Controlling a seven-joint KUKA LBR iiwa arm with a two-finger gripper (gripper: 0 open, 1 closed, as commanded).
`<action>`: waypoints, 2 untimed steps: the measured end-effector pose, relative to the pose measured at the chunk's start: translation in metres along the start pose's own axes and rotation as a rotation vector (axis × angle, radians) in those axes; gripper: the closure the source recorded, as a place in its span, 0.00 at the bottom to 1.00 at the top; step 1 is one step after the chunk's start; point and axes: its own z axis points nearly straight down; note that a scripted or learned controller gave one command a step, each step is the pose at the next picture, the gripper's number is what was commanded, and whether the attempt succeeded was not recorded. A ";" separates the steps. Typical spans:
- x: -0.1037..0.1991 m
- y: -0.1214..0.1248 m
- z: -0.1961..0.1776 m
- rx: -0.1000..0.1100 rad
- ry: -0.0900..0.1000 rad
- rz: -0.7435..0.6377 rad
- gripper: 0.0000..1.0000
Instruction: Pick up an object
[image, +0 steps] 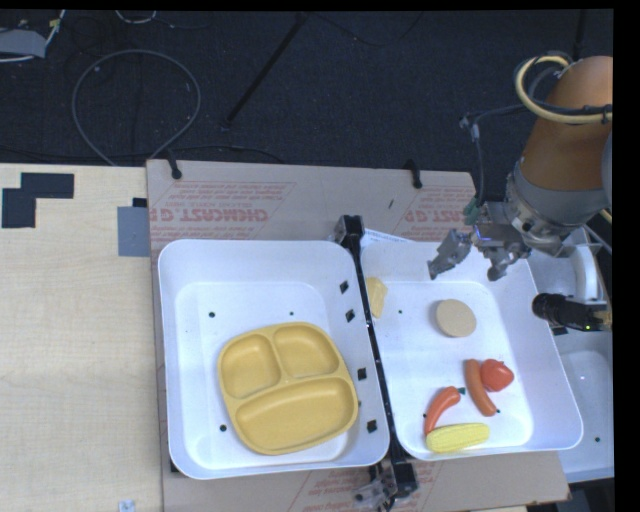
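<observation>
My gripper (472, 258) hangs over the far edge of the right bin (560, 395), open, with nothing between its two dark fingers (445, 260). Just below it a round beige disc (455, 318) lies on the bin floor. Nearer the front lie a red tomato (497, 375), a brown sausage (478, 390), an orange-red pepper (442, 405) and a yellow corn cob (458, 436). A pale yellow wedge (375, 296) rests against the bin's left wall.
The left bin (185, 300) holds a yellow divided plate (288, 385). A black divider strip (365, 340) runs between the two bins. Brown cardboard (300, 205) lies under and behind the bins.
</observation>
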 end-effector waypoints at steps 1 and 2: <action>0.000 0.002 -0.007 -0.012 -0.001 -0.002 0.00; -0.009 0.001 0.052 -0.007 -0.001 0.000 0.00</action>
